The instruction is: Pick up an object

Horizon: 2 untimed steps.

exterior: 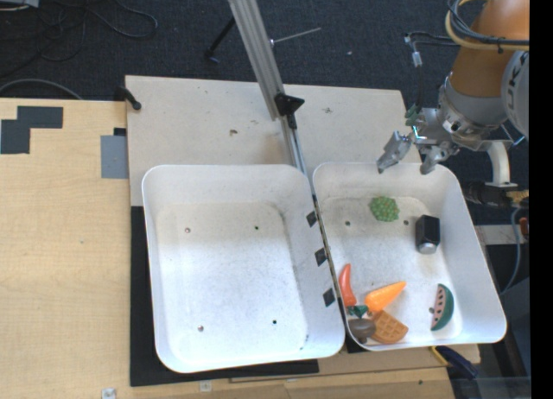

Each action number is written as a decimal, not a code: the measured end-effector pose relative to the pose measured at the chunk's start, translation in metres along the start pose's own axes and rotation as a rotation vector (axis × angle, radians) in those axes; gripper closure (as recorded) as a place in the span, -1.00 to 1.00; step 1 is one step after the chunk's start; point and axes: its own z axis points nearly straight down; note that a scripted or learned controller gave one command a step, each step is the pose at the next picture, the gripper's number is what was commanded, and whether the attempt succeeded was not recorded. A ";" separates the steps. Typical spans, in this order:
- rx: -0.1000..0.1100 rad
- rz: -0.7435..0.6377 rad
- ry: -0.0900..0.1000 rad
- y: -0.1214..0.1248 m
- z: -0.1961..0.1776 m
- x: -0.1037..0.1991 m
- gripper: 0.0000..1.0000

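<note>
1. The right bin (471, 216) on the table held all the candidates: a green knobbly ball (384, 209) near the far wall, a dark cylinder (427, 234) just right of it, and a watermelon slice (441, 307) by the near right corner.
2. At the near left corner an orange carrot (384, 294), a red pepper (346, 285) and a waffle-like piece (390, 329) lay crowded together, touching or nearly so.
3. All looked like small toy food, so probably light and stiff, with smooth plastic skins that might slip.
4. The green ball seemed the easiest take: it lay apart from the rest, and its bumpy surface should give grip across its middle.
5. The gripper (411, 159) hung above the far rim of the right bin, near the green ball but not touching it.
6. Its jaws stood apart, with nothing between them.
</note>
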 end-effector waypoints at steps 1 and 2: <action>-0.004 -0.003 -0.001 0.001 -0.003 0.000 -1.00; 0.001 -0.003 0.000 0.002 0.062 0.002 -1.00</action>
